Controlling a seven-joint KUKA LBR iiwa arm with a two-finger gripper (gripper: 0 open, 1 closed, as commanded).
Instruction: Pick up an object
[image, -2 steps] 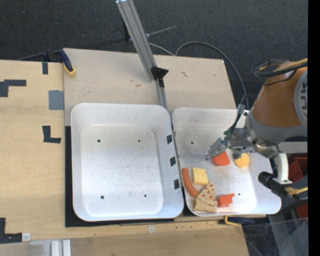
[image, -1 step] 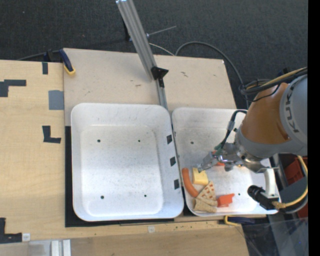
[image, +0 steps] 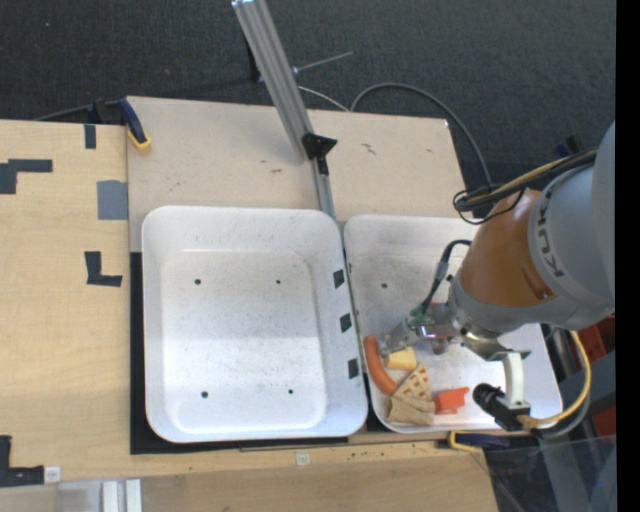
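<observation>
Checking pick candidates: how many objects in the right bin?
5: orange sausage, yellow block beside it, pizza slice, tan wedge, red block, all at the near end. The arm may hide more.

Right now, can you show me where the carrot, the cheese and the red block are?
carrot (image: 378, 366): camera view, middle of its orange body.
cheese (image: 402, 359): camera view, its yellow top.
red block (image: 451, 400): camera view, centre of its top face.
</observation>
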